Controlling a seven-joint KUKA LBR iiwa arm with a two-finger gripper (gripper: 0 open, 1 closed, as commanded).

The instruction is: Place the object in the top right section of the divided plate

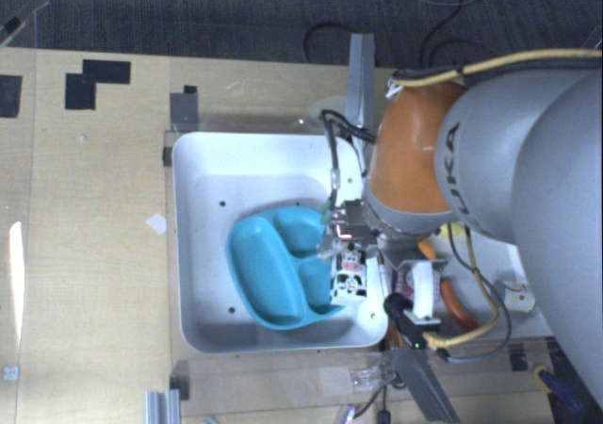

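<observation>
Plate [268,271], blue, divided, sits in the white bin [203,187] at frame centre, lower part of the bin. Gripper [345,267] is over the plate's right edge, near its upper-right section. Can't tell its grip state. Can't make out the object. Arm [490,149] fills the right of frame.

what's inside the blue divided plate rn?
The visible sections of the divided plate hold nothing. The gripper hangs over its right edge, covering part of the right-hand sections, so anything there is hidden.
</observation>
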